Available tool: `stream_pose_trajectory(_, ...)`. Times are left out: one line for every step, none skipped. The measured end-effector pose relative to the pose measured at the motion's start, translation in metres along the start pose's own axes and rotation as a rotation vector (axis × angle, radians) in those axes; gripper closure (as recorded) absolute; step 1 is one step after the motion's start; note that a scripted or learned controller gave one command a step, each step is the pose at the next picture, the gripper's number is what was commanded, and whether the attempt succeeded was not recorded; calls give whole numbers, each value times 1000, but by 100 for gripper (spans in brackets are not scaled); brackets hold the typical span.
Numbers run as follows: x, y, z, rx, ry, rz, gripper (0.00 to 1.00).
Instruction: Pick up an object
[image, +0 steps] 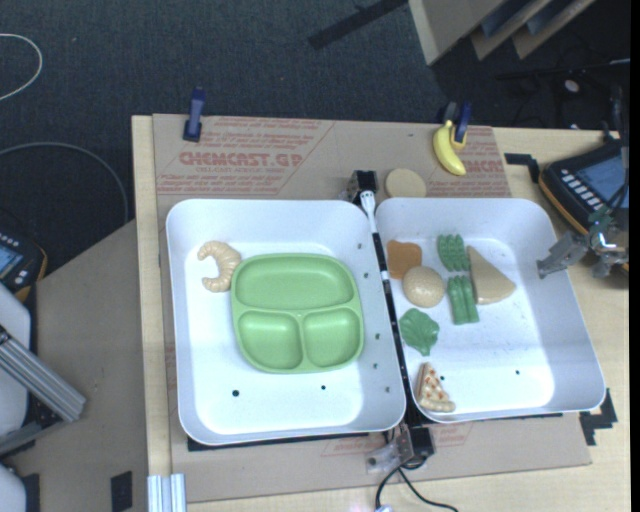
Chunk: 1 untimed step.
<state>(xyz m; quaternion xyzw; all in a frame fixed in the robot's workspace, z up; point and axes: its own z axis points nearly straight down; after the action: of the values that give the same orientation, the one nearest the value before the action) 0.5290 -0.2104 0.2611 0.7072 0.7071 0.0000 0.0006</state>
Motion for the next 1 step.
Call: stream_pose_trajectory(0, -51, 134, 17, 7, 3, 0)
